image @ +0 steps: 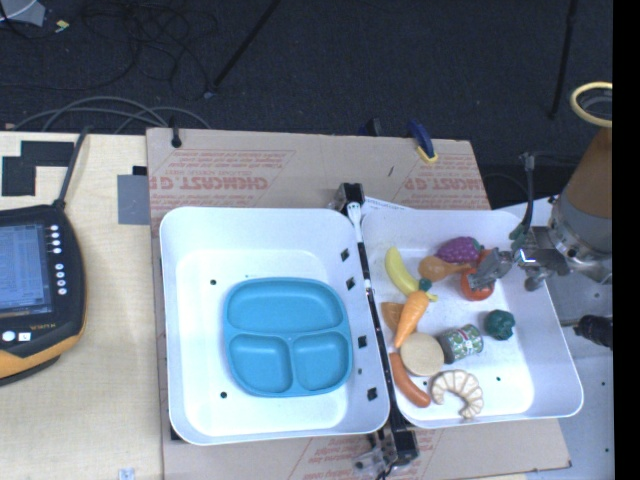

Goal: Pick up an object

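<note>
Here the grey arm [585, 223] reaches in over the right rim of the right bin [560, 368], and its pincer [497, 264] sits low at the bin's upper middle, right against a red-orange tomato-like toy [476, 286]. How wide the pincer stands, and whether it has hold of the toy, I cannot tell, since the metal parts blur together there.

The toy is small, round and glossy red-orange, lying just below the pincer tip. Touching its left side is a purple grape bunch [460, 249] with an orange-brown piece [436, 267] beside it. A yellow banana [401, 271] lies near the bin's left wall, an orange carrot [411, 315] slants below it, and a green broccoli floret [499, 323] sits toward the right rim. Nearer the bin's front edge are a small green-labelled can [462, 343] on its side, a tan round disc [421, 354], a red-orange sausage shape [409, 380] and a pale curled shrimp [459, 391].

The left bin [190, 268] holds a blue three-compartment tray [288, 334].
</note>
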Robot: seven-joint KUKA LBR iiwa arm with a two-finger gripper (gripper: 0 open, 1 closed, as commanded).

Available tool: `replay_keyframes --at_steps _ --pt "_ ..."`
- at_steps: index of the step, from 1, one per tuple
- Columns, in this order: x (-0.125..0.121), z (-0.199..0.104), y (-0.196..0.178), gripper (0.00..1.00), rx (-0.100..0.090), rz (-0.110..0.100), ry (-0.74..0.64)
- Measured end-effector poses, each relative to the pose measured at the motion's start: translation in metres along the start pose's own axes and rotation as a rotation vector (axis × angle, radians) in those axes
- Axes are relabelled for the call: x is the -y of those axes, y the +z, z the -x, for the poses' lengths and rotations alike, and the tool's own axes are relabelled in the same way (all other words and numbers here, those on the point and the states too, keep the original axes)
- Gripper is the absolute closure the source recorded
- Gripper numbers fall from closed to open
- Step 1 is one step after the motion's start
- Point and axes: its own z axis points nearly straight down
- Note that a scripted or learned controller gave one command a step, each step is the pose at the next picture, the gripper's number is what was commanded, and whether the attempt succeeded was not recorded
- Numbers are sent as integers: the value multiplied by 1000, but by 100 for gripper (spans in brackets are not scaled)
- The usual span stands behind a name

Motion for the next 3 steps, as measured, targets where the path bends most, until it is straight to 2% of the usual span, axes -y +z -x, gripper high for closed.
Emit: replay_keyframes --at_steps 1,2,3 --pt "52 -8 -107 0 3 10 0" --pt "51 -8 -110 100 0 -2 -2" --pt "19 -74 -72 100 -2 -3 -6"
